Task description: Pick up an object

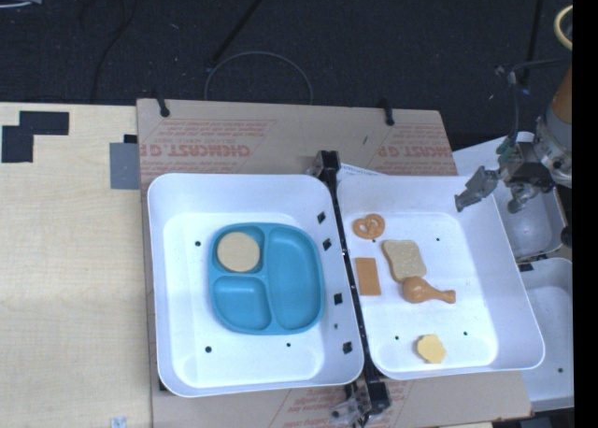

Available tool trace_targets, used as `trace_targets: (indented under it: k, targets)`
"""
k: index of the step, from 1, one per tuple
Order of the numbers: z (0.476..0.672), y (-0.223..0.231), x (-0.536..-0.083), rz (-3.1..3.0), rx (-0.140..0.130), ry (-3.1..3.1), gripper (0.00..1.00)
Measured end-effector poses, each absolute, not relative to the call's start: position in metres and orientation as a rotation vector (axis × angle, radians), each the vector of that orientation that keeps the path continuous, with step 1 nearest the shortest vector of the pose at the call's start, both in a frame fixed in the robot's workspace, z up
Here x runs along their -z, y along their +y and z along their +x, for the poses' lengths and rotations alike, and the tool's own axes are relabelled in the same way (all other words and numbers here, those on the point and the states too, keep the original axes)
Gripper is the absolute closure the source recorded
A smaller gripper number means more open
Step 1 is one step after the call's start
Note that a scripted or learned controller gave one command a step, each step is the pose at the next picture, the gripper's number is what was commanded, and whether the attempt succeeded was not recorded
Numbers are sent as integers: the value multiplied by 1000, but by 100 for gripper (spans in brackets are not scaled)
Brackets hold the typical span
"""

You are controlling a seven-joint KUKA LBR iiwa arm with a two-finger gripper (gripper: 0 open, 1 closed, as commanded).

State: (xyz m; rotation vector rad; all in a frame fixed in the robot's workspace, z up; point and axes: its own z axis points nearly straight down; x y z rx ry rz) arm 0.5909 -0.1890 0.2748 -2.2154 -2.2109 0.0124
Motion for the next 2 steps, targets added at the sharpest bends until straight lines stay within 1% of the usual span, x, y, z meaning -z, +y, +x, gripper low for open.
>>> trace_targets:
  k: [1, 2]
  targets:
    - [593, -189, -282, -2221, -1, -2221, 0]
    - [598, -186, -219, -2216, -7, -2217, 0]
